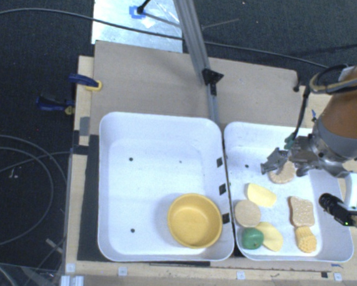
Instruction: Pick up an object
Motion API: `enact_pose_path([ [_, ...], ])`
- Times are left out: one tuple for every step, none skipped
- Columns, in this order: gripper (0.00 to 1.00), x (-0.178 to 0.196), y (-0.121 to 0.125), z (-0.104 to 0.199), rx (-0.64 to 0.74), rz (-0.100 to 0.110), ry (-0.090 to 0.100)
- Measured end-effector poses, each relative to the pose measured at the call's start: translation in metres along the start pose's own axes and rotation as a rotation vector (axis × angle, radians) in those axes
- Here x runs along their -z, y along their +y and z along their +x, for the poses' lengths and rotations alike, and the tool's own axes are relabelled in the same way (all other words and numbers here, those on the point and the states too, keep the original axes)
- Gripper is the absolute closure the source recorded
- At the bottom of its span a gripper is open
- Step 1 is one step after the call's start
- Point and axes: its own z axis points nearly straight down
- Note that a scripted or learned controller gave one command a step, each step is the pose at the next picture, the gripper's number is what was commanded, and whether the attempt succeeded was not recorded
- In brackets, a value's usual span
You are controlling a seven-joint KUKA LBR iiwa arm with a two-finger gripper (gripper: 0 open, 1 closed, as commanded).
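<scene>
My gripper (287,166) hangs over the far part of the right bin (248,139). Its two dark fingers stand apart, so it is open. A round beige cookie (282,177) lies on the bin floor just below and between the fingertips, partly covered by them, and it is not lifted. Nearer the front of that bin lie a pale yellow wedge (261,194), a tan disc (247,213), a green ball (253,238), a yellow piece (272,237), a bread slice (302,211) and a round cracker (307,239).
A yellow bowl (195,219) sits in the front right corner of the left bin (135,135). A slanted grey pole (197,43) runs down to the wall between the bins. A black-tipped white part (338,208) of the arm overhangs the right bin's right side.
</scene>
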Motion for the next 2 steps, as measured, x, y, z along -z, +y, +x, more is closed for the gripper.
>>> enact_pose_path([
  [0.00, -0.047, 0.008, 0.003, -0.001, 0.000, 0.000],
  [0.00, -0.109, 0.008, 0.006, -0.001, 0.001, 0.001],
])
